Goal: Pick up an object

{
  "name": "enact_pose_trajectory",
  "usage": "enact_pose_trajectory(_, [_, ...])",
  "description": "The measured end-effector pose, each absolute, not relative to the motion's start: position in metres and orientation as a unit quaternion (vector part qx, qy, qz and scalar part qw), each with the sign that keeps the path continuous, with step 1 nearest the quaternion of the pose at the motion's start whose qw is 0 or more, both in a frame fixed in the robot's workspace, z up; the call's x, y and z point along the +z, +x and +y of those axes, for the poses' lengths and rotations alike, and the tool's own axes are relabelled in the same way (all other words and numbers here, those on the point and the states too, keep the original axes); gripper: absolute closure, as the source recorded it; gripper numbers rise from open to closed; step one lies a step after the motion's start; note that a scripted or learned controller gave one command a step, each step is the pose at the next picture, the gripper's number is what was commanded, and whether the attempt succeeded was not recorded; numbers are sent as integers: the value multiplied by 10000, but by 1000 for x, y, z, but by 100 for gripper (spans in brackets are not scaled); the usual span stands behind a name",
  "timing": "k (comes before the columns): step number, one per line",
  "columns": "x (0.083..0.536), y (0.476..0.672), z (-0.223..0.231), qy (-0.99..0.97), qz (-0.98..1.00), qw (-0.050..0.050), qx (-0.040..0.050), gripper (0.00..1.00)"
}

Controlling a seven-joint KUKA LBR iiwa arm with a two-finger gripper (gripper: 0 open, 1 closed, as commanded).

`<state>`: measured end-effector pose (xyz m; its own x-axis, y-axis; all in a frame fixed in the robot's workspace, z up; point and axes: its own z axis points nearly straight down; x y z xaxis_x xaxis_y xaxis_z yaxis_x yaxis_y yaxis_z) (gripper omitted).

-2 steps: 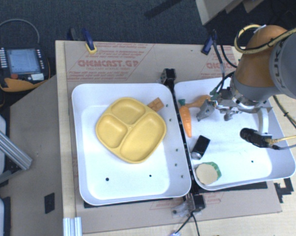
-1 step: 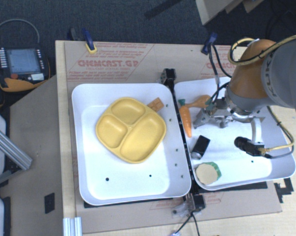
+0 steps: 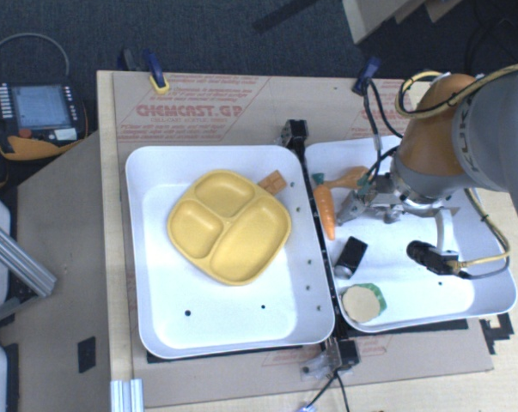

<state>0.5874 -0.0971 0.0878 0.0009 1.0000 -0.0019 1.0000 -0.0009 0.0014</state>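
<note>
My gripper [image 3: 366, 206] hangs low over the upper left part of the right bin [image 3: 490, 294], below the arm's orange wrist band. An orange carrot [image 3: 326, 209] lies just left of it along the bin's left wall. A second orange piece [image 3: 353, 177] sits just behind the gripper. A small black block [image 3: 351, 256] lies in front of the gripper, and a round tan disc with a green rim [image 3: 362, 302] rests at the bin's front left corner.
The left bin [image 3: 155, 299] holds a yellow divided plate [image 3: 230, 226] with a small brown block [image 3: 272, 181] at its far right edge. A black divider [image 3: 314, 230] runs between the bins. The right bin's front right area is bare white floor.
</note>
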Motion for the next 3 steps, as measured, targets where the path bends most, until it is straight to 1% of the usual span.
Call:
enact_pose_trajectory(1, [100,589,-98,7077,7065,54,18,100])
enact_pose_trajectory(2, [143,592,-99,7070,7072,28,16,100])
enact_pose_trajectory(3, [203,598,-91,7064,7078,37,26,100])
